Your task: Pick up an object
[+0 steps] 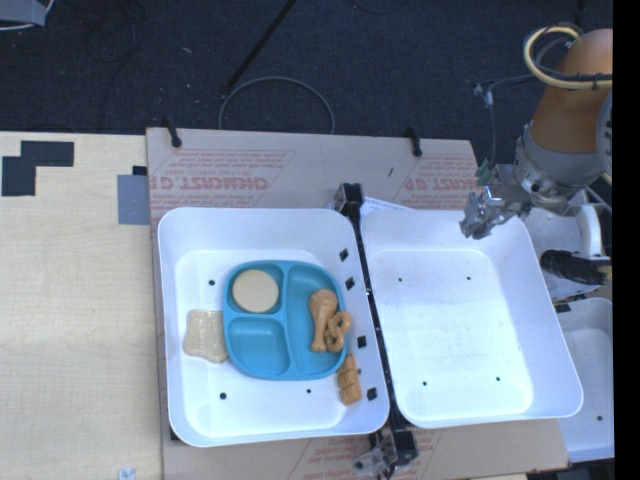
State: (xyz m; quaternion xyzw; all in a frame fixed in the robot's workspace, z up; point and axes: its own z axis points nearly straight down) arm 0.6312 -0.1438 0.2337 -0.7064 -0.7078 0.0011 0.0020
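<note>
Two white bins (pixel 195 243) sit side by side on a cardboard sheet (pixel 300 168), beside a pale wooden bench (pixel 70 318); dark carpet (pixel 300 48) lies behind.

the pale wood counter (pixel 70 298) carries a printed cardboard sheet (pixel 300 173), with two white bins (pixel 190 238) side by side on it.

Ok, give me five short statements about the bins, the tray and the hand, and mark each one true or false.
1. The blue tray lies in the left bin. True.
2. A round tan piece sits in one tray compartment. True.
3. The hand is over the blue tray. False: it is near the right bin's far edge.
4. The pale toast-like piece lies inside the tray. False: it rests beside the tray's left edge.
5. The tray is red. False: it is blue.
</note>
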